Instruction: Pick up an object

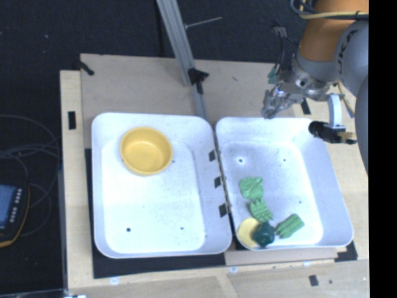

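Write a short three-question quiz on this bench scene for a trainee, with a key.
1. True or false: the yellow bowl sits in the right bin.
2. The gripper is: A) beside the bowl; B) over the right bin's far rim; C) among the green pieces.
3. Fill in: the green pieces lie near the right bin's ____ edge.

Key: 1 false, it is in the left bin. 2 B. 3 near (front).

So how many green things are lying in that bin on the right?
4, clustered near the right bin's front edge: a pale green piece uppermost, a second green piece just below it, a green block to their right, and a dark teal ball. More could hide beneath.
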Robot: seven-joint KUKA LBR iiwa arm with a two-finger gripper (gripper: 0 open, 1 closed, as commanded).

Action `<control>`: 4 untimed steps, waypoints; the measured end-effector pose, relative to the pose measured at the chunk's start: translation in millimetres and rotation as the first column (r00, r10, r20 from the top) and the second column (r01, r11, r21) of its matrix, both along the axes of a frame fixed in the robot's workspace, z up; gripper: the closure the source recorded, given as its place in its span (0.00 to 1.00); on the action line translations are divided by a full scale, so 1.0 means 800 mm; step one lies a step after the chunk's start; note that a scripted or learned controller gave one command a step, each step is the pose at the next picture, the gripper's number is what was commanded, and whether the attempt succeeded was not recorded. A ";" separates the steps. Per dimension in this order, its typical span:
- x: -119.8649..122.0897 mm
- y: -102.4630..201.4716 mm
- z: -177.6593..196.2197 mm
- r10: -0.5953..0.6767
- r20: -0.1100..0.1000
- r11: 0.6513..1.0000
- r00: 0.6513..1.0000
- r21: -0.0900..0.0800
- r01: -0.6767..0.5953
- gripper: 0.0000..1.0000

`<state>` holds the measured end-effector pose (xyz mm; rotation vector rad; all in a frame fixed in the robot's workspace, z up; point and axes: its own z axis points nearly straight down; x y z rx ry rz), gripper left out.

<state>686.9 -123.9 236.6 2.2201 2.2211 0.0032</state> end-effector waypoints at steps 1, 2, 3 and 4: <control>-0.024 0.054 0.014 0.002 0.000 1.000 1.000 0.000 -0.002 1.00; -0.046 0.101 0.010 0.002 -0.001 1.000 1.000 0.000 -0.002 1.00; -0.068 0.155 0.020 0.003 -0.001 1.000 1.000 0.001 -0.003 1.00; -0.086 0.207 0.021 0.003 -0.001 1.000 1.000 0.001 -0.003 1.00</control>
